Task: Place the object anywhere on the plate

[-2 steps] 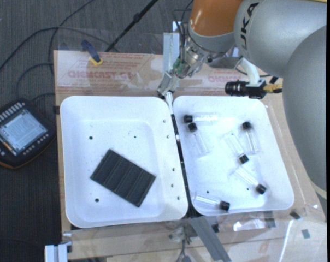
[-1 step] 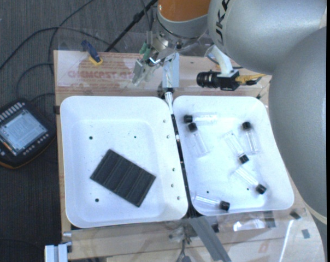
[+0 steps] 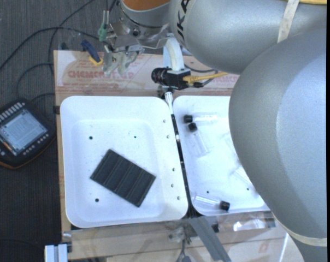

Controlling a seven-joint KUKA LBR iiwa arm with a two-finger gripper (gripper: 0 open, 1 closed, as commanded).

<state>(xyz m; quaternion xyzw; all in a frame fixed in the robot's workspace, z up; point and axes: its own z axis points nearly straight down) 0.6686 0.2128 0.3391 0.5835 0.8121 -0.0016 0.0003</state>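
A dark grey ribbed plate (image 3: 122, 177) lies flat and turned at an angle in the front half of the left bin (image 3: 77, 124). Several clear vials with black caps lie in the right bin (image 3: 208, 168): one at the back (image 3: 202, 118), one just in front of it (image 3: 198, 141), and one near the front rim (image 3: 211, 202). My gripper (image 3: 119, 64) hangs over the bench behind the left bin's back rim, well away from the plate and the vials. I see nothing held in it.
A teach pendant (image 3: 17, 132) lies on the floor left of the bench. A blue and yellow item (image 3: 92, 52) sits on the bench beside the gripper. The arm's large grey body (image 3: 274, 91) covers the right bin's right side.
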